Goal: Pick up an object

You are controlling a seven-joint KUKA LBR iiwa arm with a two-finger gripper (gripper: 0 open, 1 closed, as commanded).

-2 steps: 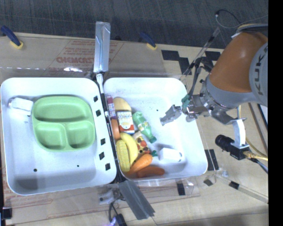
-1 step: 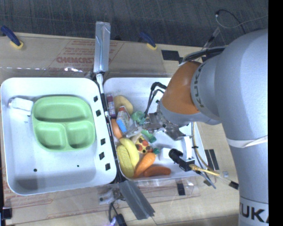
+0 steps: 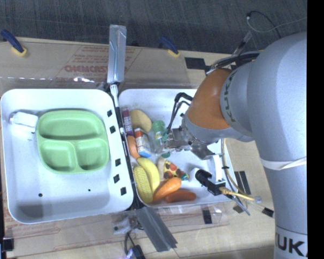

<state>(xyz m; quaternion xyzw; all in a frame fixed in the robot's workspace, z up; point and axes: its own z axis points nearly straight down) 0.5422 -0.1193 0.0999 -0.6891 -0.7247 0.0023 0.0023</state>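
The arm reaches in from the right over the right bin (image 3: 216,99), its orange band above the heap of toy food along that bin's left wall. The gripper (image 3: 170,139) hangs low over the middle of the heap; whether it is open, or has anything in it, cannot be told, as the wrist covers it from above.

The likely things to take lie at the bin's left edge: a potato (image 3: 141,120) near the top, a banana (image 3: 151,171) and a corn cob (image 3: 142,183) lower down, and a carrot (image 3: 168,186) at the bottom edge with a sausage (image 3: 179,197) just below it. All look like light hollow plastic, stiff and smooth, so they would probably slip under a shallow pinch. The carrot seems the best hold, taken across its thick middle, since it lies on top and partly free of its neighbours. The banana and corn touch each other, which may crowd a finger.

The small pieces right under the gripper, greenish and red, are too jumbled to name. The left bin (image 3: 16,198) holds a green tray (image 3: 73,139).
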